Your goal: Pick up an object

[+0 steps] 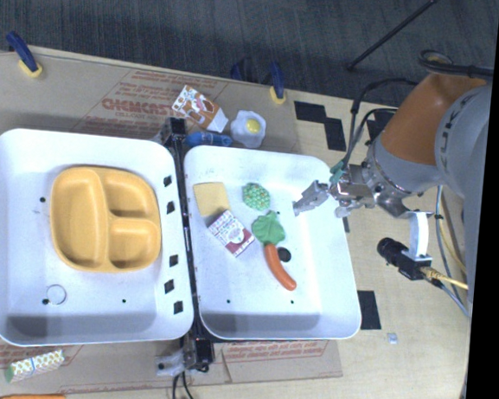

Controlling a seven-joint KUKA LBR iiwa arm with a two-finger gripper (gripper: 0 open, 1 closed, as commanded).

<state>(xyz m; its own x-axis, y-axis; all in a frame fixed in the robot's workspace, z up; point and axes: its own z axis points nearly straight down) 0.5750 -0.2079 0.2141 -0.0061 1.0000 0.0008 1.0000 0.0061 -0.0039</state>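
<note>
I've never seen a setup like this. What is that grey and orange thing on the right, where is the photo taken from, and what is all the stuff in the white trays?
The grey and orange thing is a robot arm. It reaches in from the right, and at its tip is a small gripper for picking things up. The photo comes from one camera fixed above the bench, looking down at a slant.

Two shallow white bins sit side by side. The left bin holds a yellow divided tray. The right bin holds toy food: a carrot with green leaves, a green round piece, a yellow block and a small printed packet.

The gripper hangs over the right bin's upper right part, with nothing visible between its fingers.
</note>
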